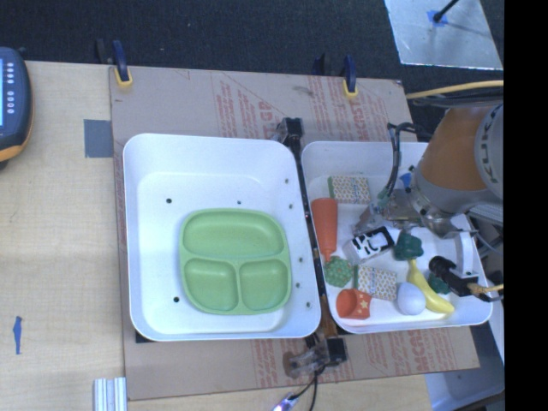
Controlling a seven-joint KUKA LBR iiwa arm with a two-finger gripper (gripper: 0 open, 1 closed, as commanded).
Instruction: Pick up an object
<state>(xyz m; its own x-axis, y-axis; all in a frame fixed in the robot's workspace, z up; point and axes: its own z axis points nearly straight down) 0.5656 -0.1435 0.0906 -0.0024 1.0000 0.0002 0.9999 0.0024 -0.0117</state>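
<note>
My gripper (383, 219) hangs low over the middle of the right bin (479, 319), and the arm comes in from the right. Directly below it lies a small white and black thing (370, 243); I cannot tell whether they touch. Beside that lie an orange carrot (324, 221), a dark green toy (408, 247), a green leafy piece (340, 272) and two patterned squares (349, 187) (378, 282). Along the front wall sit a red cup (351, 303), a white ball (411, 299) and a yellow banana (431, 294).
The left bin (145, 229) holds a green divided plate (234, 260). A dark clip (292, 130) sits between the bins at the back. A blue and yellow device (13, 101) rests at the bench's far left.
</note>
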